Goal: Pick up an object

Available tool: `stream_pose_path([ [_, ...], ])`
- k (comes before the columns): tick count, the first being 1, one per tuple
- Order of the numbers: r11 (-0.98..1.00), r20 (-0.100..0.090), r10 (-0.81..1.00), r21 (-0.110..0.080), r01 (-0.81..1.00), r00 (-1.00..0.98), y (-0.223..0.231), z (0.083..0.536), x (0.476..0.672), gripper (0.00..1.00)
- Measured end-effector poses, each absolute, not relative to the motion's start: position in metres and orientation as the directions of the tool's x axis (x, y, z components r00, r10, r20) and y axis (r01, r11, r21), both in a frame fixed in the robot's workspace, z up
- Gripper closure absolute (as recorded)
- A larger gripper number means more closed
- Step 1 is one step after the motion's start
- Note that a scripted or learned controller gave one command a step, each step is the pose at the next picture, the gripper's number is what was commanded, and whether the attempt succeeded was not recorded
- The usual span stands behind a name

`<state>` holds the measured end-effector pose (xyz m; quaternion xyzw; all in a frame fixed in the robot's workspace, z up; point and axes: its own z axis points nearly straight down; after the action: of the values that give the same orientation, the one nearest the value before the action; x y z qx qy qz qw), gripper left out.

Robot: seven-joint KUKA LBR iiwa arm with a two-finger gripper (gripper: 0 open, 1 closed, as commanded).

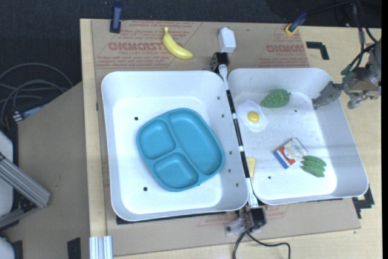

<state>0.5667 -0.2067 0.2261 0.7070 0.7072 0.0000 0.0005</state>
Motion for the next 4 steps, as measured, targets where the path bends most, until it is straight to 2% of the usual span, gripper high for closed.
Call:
stream_pose_path([
  [1, 0.002, 0.002, 1.0, -0.002, 1.0, -0.002, -0.123, 0.119, 0.666, 0.0],
  [2, 0.0, 0.0, 1.0, 0.0, 1.0, 0.0, -0.109, 0.085, 0.646, 0.0],
  [3, 0.001, 0.0, 1.0, 0.002, 1.0, -0.001, -0.094, 0.085, 0.667, 0.0],
  [4, 0.002, -0.002, 1.0, 0.002, 1.0, -0.002, -0.094, 0.095, 0.667, 1.0],
])
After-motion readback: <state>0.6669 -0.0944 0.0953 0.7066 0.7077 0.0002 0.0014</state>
